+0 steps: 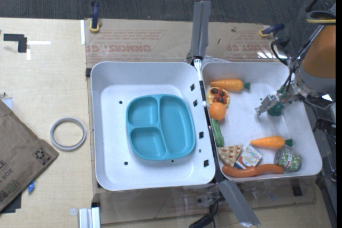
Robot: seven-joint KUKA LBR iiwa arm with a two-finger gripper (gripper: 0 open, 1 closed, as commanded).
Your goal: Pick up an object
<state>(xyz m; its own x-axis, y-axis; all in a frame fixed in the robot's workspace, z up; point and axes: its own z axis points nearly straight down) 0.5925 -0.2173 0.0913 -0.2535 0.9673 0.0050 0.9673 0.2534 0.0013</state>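
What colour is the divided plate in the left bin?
The divided plate is light blue, a turquoise shade, plain with no pattern. The camera view shows it clearly.

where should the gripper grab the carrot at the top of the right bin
Probably mid-body on the carrot, coming straight down with fingers closing across its narrow width. It lies flat and lengthwise, green tip pointing right, with bare bin floor just below it.

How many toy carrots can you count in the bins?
2. One carrot lies near the right bin's far edge; the other carrot lies lower down, towards its near right corner. None looks hidden.
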